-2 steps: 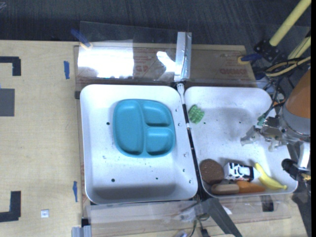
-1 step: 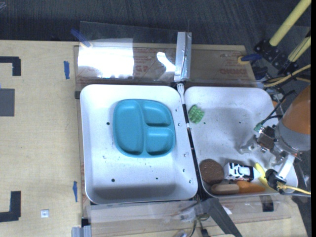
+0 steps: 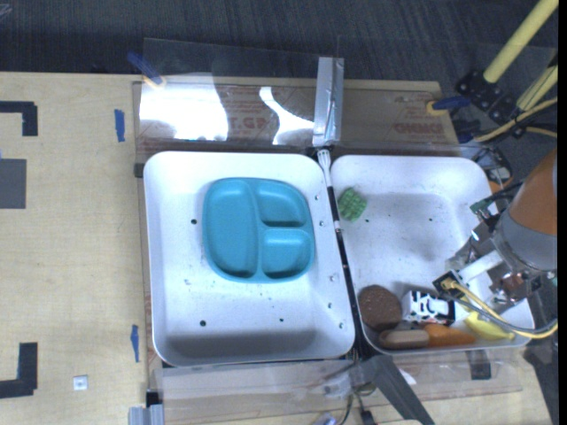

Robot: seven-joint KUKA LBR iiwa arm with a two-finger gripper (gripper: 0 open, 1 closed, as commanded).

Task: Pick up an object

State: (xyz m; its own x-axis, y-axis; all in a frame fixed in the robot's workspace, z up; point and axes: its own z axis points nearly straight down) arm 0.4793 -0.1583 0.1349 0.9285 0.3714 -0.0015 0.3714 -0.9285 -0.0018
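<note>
Nearest you, along the near wall of the right bin [image 3: 461,168], a cluster lies packed together: a brown disc [image 3: 380,305], a black-and-white toy [image 3: 429,307], an orange carrot-like piece [image 3: 447,335] and a yellow banana-shaped piece [image 3: 489,327]. Your gripper [image 3: 478,277] hangs low just beside that cluster at the bin's right side; whether it is released or clenched cannot be told, and nothing is seen in its grasp. Judge this the approach step: next you need a clean descent onto one item. A green object [image 3: 352,204] sits apart near the divider. The left bin [image 3: 168,264] carries a blue divided tray [image 3: 257,228]. Crowding against the wall is your obstacle.
</note>
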